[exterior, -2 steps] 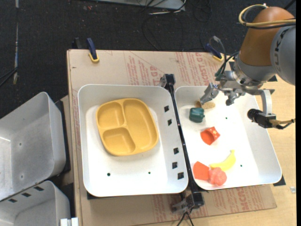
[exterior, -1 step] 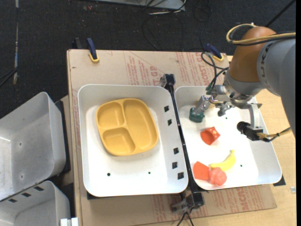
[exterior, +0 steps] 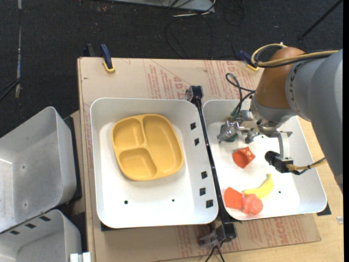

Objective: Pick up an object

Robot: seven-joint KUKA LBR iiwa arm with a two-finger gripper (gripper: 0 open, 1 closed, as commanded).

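1. From my feed I see the arm (exterior: 294, 86) reaching in from the right, its grey body and orange band covering the upper right corner of the right bin (exterior: 305, 190).
2. The claw (exterior: 235, 131) sits low over the upper left part of that bin. The metal parts there are small and tangled with cables, and I cannot tell how it is set or whether it has anything in it.
3. A red block (exterior: 244, 156) lies just below the claw, apart from it as far as I can judge.
4. Toward the near edge of the same bin a yellow banana (exterior: 260, 188) curves up to the right. Its lower end touches a pink lump (exterior: 252, 204), and an orange-red wedge (exterior: 233, 197) lies just beside that lump on the left. The exact shapes of the lump and wedge are hard to make out.
5. A black fitting (exterior: 275, 161) on a cable hangs over the bin right of the red block; I cannot say what it is.
6. The left bin (exterior: 103, 190) holds a yellow divided plate (exterior: 146, 146) with three compartments, lying flat and turned slightly askew.
7. Both bins rest on the cardboard-covered surface (exterior: 147, 72). Clips (exterior: 107, 59) at its far edge are partly visible.
8. Another white tub (exterior: 30, 157) is cut off by the left frame edge.
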